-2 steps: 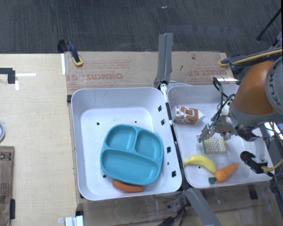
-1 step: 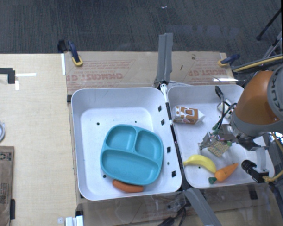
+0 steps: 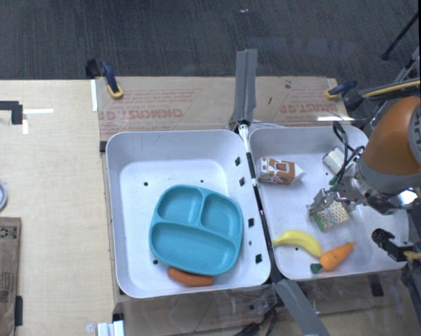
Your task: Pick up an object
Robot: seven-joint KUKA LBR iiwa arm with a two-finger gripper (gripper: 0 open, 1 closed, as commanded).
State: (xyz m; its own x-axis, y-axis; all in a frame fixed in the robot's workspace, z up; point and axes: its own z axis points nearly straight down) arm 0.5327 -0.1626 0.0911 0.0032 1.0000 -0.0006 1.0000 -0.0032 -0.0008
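Camera view: end effector (image 3: 325, 207) low over right bin (image 3: 300, 137); banana (image 3: 299, 241) nearby.

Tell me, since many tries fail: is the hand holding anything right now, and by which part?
It cannot be told. The hand sits low over a small grey speckled object in the right bin, but no grip shows.

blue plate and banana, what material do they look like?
Plate: likely moulded plastic, one even teal colour, smooth with soft sheen, rounded compartment ridges. Banana: probably a plastic toy, flat uniform yellow with no spots or bruising. It could be real; the view is too coarse to tell.
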